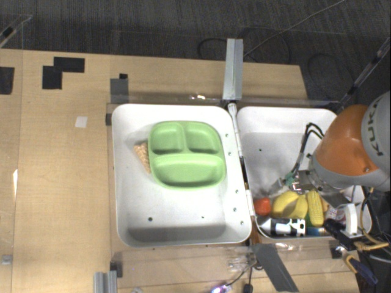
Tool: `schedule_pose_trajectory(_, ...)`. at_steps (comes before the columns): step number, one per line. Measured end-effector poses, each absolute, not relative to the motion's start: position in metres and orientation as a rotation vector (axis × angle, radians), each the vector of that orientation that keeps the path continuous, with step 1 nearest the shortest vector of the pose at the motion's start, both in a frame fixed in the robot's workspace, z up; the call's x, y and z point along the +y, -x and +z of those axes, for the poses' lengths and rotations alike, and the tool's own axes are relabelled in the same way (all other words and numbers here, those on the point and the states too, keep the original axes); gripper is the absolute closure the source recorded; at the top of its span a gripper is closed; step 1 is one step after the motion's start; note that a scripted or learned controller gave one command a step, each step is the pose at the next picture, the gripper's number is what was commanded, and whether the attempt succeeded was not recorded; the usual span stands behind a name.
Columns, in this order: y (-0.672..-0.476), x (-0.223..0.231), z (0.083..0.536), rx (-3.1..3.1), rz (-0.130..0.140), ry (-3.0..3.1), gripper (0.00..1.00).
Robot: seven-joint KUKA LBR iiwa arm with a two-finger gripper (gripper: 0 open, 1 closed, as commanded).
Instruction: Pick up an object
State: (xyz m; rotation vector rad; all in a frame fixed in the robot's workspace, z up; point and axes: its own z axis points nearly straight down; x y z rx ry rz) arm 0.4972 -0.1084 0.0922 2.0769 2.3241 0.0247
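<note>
We judge the pick as not yet made; nothing hangs lifted, and the arm (351, 148) leans over the right bin (275, 127) with its wrist low above a heap of toys in the near corner. The gripper sits somewhere under the orange band, and we cannot tell its state, so the grasp and the lift are both left to do.

The likely targets lie in that heap: a lemon (287, 204), rounded and smooth-looking; a corn cob (315, 206) just beside it, ribbed and long; a tomato (263, 206), small and glossy, near the bin's left wall; a dark can (287, 227) lying on its side below them, cylindrical and probably hard.

The left bin (131, 212) holds a green tray (185, 153), moulded plastic with three rounded compartments and a matte sheen; a tan, grainy-looking piece (142, 156) shows at its left edge.
</note>
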Motion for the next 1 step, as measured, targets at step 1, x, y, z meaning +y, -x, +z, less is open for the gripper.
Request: schedule_pose_trajectory(1, -0.5909, -0.0935, 0.0909, 2.376, 0.02, -2.03, 0.0)
